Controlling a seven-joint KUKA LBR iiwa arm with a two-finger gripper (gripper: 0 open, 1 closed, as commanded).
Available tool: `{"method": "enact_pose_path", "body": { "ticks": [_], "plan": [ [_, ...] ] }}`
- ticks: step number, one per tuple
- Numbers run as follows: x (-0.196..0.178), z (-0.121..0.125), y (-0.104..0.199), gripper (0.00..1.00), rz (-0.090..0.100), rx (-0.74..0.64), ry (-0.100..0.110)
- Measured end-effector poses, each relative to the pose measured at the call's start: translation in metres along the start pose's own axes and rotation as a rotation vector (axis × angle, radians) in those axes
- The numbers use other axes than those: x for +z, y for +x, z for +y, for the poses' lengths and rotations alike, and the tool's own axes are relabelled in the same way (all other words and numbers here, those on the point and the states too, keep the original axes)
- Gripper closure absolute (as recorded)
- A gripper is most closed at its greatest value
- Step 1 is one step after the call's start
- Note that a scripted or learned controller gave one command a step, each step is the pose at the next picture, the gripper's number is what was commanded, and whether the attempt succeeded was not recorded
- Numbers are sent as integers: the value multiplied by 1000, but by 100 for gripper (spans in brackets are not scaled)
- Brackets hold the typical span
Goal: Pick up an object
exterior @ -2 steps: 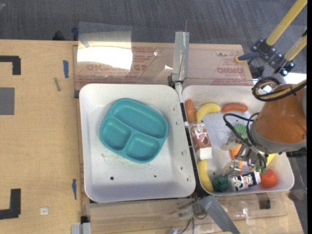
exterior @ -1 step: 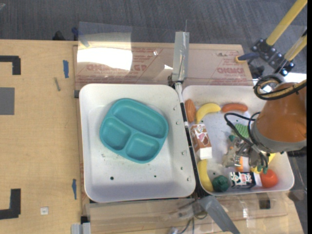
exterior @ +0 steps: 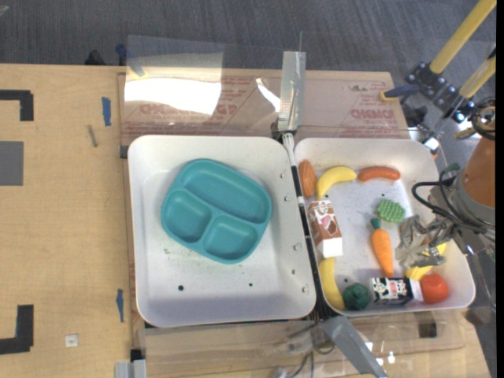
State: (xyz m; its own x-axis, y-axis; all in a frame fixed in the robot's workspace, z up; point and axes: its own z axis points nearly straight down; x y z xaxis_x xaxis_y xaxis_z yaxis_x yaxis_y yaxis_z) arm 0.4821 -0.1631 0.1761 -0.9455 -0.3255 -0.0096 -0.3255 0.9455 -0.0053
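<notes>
Carrot lies beside the end effector, whose grip state is unclear.

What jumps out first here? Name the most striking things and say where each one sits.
The teal divided plate stands out first, lying alone in the left bin. Next comes the crowd of toy food in the right bin: a carrot near the middle, a banana and a sausage along the far wall, a milk carton at the near wall. The gripper hangs over that bin's right side.
</notes>
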Motion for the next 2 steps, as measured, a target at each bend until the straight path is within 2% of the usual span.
{"method": "enact_pose_path", "body": {
  "ticks": [1, 2],
  "plan": [
    [-68, 50, -38, 100, -1, 298, -1],
    [-116, 123, -60, 100, -1, 522, -3]
  ]
}}
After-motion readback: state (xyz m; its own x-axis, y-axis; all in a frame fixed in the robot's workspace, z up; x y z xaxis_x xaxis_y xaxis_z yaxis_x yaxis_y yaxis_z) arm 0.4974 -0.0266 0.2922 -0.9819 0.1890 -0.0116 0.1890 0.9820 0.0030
